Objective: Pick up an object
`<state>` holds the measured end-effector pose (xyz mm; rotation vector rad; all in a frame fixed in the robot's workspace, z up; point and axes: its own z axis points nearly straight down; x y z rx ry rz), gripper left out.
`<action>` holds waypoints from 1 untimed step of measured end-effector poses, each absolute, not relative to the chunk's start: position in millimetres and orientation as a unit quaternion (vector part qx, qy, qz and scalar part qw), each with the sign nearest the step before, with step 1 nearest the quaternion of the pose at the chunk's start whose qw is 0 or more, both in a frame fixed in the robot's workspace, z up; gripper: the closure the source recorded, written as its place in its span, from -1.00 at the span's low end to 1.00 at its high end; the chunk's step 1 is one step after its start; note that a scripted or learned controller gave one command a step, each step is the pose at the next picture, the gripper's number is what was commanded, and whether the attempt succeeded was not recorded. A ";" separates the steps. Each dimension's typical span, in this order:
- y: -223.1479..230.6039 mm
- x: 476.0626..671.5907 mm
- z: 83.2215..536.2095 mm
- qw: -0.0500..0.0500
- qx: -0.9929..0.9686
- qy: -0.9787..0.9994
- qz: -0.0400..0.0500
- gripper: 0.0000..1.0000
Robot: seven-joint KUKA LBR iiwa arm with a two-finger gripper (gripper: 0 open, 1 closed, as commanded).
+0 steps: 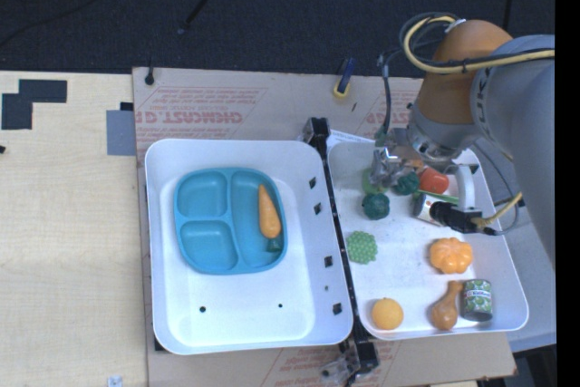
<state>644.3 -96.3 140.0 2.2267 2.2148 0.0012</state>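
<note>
While the grey arm with the orange band reaches in from the right over the right white bin (507, 285), its metal two-finger gripper (384, 169) hangs just above a dark green round toy (375, 206); can't tell how the fingers stand. Mirrored print on the brown cardboard sheet (227, 104) isn't readable. An orange toy carrot (268, 211) lies in the blue divided tray (204, 236), left bin.

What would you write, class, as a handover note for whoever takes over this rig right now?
Claw: low over the right bin's far end, above the dark green ball; nothing seen held.
Right bin: light green ball, pumpkin, orange, tan gourd, can.
Left bin: blue tray with carrot.
Done: no pick yet.
Left: grasp and lift one object.
</note>
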 end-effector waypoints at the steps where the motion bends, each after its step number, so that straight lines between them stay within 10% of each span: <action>1: -101.4 641.6 203.1 0.002 0.710 0.705 0.001 1.00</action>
